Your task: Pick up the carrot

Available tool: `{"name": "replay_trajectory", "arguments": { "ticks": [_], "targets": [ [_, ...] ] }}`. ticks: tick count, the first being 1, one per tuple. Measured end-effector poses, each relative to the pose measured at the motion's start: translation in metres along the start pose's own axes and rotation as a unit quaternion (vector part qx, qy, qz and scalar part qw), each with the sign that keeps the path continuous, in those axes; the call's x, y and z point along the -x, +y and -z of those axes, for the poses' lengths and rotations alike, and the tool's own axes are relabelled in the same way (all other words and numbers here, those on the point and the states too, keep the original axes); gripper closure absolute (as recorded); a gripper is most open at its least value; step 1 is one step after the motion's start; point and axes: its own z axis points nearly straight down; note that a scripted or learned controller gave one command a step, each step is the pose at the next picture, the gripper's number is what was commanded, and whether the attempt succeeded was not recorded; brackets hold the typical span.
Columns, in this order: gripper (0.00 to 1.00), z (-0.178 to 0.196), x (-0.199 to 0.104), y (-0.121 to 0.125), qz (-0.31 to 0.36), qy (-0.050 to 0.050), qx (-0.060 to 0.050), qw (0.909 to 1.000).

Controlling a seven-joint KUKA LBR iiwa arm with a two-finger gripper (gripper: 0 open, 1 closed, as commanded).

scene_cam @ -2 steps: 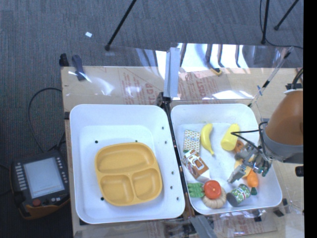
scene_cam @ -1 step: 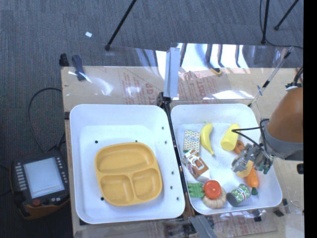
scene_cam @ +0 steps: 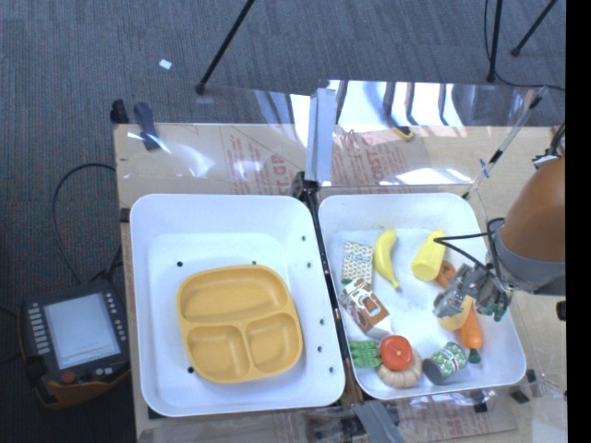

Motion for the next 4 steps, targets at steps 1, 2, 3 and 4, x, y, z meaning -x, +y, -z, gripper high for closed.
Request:
{"name": "replay_trajectory", "arguments": {
  "ticks": [1,2,3,4],
  "targets": [
    [1.0,0.055,0.01,0.054,-0.107,-0.001,0.001,0.9942],
    [1.0,-0.021,0.058,0.03,0.027,0.001,0.0,0.9996],
    [1.0,-0.018,0.087,0.049,-0.08,-0.001,0.001,0.9968],
    [1.0,-0.019,0.039,0.063,-0.326,0.0,-0.001,0.9452]
  ]
}}
